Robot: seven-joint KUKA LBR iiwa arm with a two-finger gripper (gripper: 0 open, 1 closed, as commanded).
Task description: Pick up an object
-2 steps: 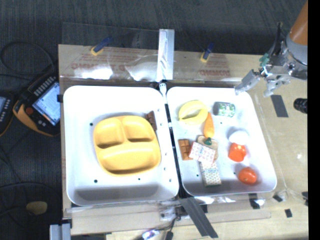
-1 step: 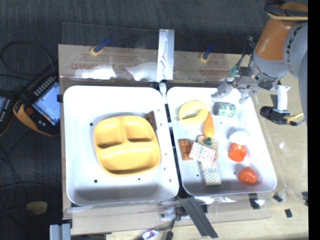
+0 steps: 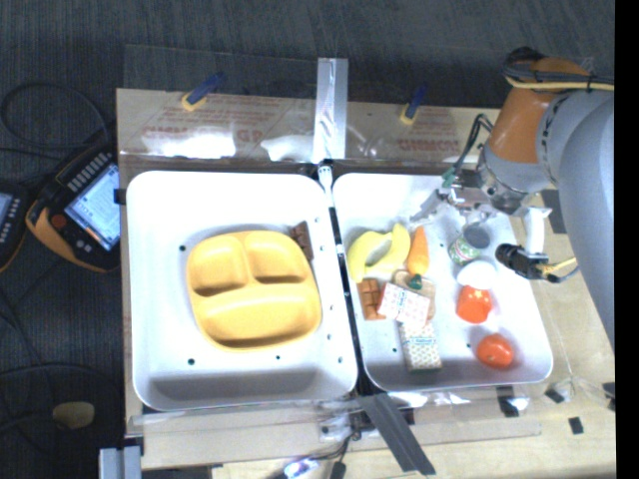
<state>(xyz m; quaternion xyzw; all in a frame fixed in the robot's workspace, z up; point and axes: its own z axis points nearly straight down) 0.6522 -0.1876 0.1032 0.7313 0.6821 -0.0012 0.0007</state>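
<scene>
Overhead view: two white bins sit side by side on the surface. At nine o'clock, the left bin [image 3: 150,267] holds a yellow divided tray [image 3: 255,287]. At three o'clock, the right bin [image 3: 529,352] holds a banana [image 3: 371,249], carrot [image 3: 417,251], small cartons [image 3: 407,307] and two tomatoes [image 3: 479,322]. Grey arm's gripper [image 3: 469,218] hovers at two o'clock; whether its jaws are apart cannot be told.

The arm [image 3: 589,158] is cut off by the right edge, and its claw [image 3: 469,223] is too blurred to read.
</scene>
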